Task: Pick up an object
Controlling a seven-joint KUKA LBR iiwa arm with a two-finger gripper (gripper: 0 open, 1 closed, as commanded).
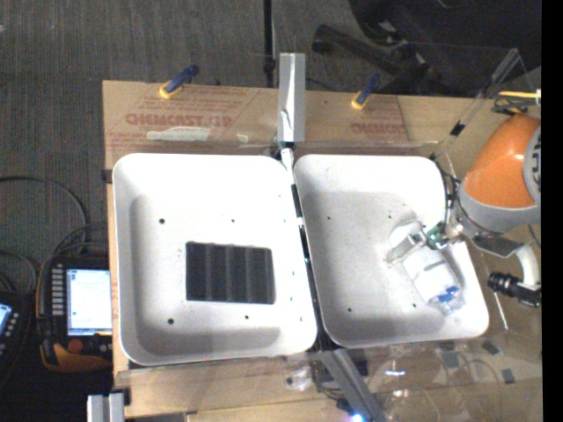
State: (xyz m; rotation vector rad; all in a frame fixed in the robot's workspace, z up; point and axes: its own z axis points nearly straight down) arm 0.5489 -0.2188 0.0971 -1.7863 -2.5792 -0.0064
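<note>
A clear plastic bottle (437,284) with a blue cap lies in the right bin (352,200), toward its near right corner. The gripper (406,243) hangs just left of and above it, fingers spread apart with nothing between them. A dark ridged block (230,272) sits in the left bin (141,192).

Two bins stand side by side on the bench (176,112), their inner rims touching. In the left bin (132,236) a grate (230,272) lies flat near the middle of the floor. In the right bin (352,236) a bottle (435,280) lies toward the right wall, with the gripper (413,243) just at its upper left end, and the arm (497,178) reaches in over the right rim.
</note>
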